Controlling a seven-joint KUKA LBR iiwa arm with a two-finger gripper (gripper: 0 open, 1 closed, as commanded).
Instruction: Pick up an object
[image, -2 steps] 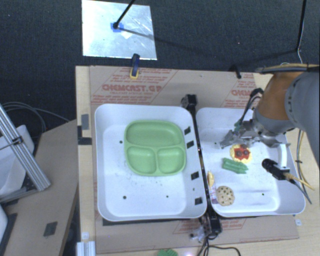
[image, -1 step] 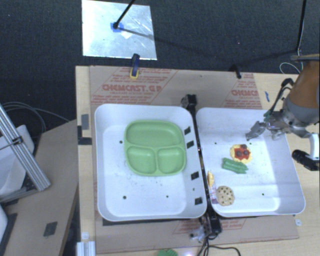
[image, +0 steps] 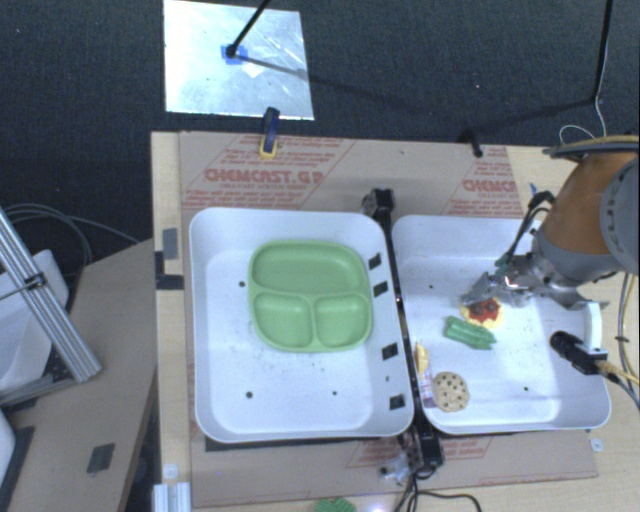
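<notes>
Overhead slanted view of the bench. Two shallow white bins sit side by side on a brown board. The left bin (image: 215, 400) holds a green divided plate (image: 310, 296) with three compartments, lying flat near the bin's middle. The right bin (image: 560, 410) holds the loose objects: a small red-and-yellow item (image: 484, 312), a green pod-shaped piece (image: 469, 333) just below and left of it, a round tan cookie with dark specks (image: 450, 391) near the bin's lower left corner, and a small yellow piece (image: 421, 354) against the left wall (its form is too small to make out).

The arm (image: 590, 225) enters from the right, its orange band above the grey wrist. The gripper (image: 492, 292) is lowered into the right bin, directly over the red-and-yellow item and apparently touching its upper edge. Whether the claw is spread or pressed together cannot be told at this resolution, nor whether anything lies between its tips.
</notes>
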